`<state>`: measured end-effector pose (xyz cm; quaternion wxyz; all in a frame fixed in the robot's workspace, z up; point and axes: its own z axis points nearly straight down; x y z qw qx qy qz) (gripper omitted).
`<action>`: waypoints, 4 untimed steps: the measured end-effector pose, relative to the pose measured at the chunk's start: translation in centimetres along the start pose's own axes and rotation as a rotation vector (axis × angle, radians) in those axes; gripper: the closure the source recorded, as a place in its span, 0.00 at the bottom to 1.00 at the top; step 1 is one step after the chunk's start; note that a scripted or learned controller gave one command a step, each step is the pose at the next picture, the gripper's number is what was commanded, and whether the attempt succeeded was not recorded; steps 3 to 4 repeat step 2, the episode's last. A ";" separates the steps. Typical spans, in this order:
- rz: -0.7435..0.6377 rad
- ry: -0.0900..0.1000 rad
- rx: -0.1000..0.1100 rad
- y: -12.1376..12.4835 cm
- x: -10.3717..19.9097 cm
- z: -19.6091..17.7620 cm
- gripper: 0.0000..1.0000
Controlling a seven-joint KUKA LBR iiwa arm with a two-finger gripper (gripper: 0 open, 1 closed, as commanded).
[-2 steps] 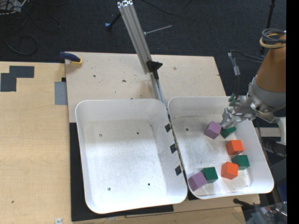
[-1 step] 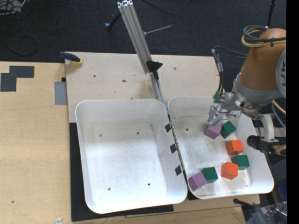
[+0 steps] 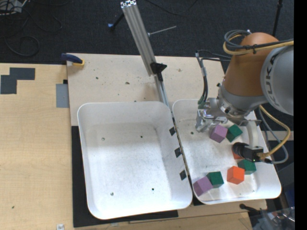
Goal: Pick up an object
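Note:
My gripper [image 3: 206,120] hangs low over the back part of the right bin [image 3: 268,191], below the arm's orange band. Just to its right lie a purple block [image 3: 218,133] and a green block [image 3: 234,132], side by side and close to the gripper. Nearer the front of the same bin sit an orange block [image 3: 235,175], a green block [image 3: 216,178] and a second purple block [image 3: 202,185]. Another green block [image 3: 248,166] and a reddish block [image 3: 237,153] lie partly hidden behind a black cable fitting.
The left bin [image 3: 91,128] is beside the right one, with a row of black clips [image 3: 177,152] on the shared rim. A slanted aluminium bar [image 3: 143,42] rises behind the bins. Cables loop around the wrist at right.

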<state>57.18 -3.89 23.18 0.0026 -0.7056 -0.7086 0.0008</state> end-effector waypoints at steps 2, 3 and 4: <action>-0.001 -0.001 -0.002 0.1 9.9 -0.7 1.00; -0.001 -0.001 -0.002 0.1 9.9 -0.7 1.00; -0.001 -0.001 -0.002 0.1 9.9 -0.7 1.00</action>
